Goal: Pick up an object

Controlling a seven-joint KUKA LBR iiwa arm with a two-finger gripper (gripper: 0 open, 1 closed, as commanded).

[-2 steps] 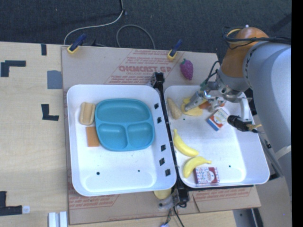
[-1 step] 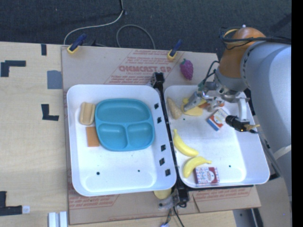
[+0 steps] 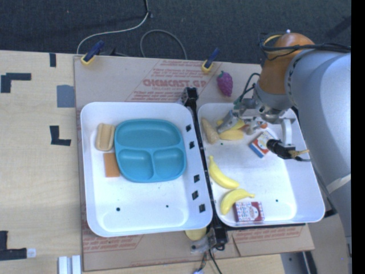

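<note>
lower right of the frame: a red-and-white carton (image 3: 248, 212), its print too small to read, touches a banana (image 3: 235, 198). farther up the right bin (image 3: 285, 181), the jaws (image 3: 239, 120) hang over a yellow piece (image 3: 231, 134) lying crosswise just below; open or closed, cannot tell. worktop (image 3: 165, 84) lettering unclear.

cardboard sheet (image 3: 165, 84) under bins | clamps: yellow-blue (image 3: 91, 53), blue (image 3: 210, 59) | cable (image 3: 149, 33) on dark carpet (image 3: 57, 10)
</note>
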